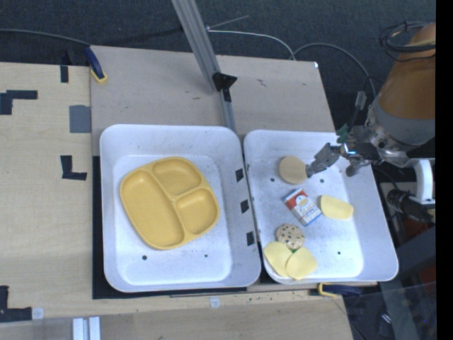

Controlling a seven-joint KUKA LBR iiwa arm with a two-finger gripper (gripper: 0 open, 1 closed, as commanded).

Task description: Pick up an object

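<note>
My gripper (pixel 333 161) hangs over the upper right part of the right bin (pixel 368 261), fingers spread open with nothing between them. One dark finger (pixel 320 159) points down-left toward a tan round biscuit (pixel 291 169) just beside it. Below lie a small red and white carton (pixel 303 207), a yellow lemon-like piece (pixel 336 208), a chocolate chip cookie (pixel 289 235) and two pale yellow chips (pixel 291 261) at the bin's front edge.
The left bin (pixel 117 261) holds a yellow three-compartment plate (pixel 168 201). A slanted metal pole (pixel 198 34) rises from behind the bins' divider. The arm's grey and orange body (pixel 410 91) fills the right side above the right bin.
</note>
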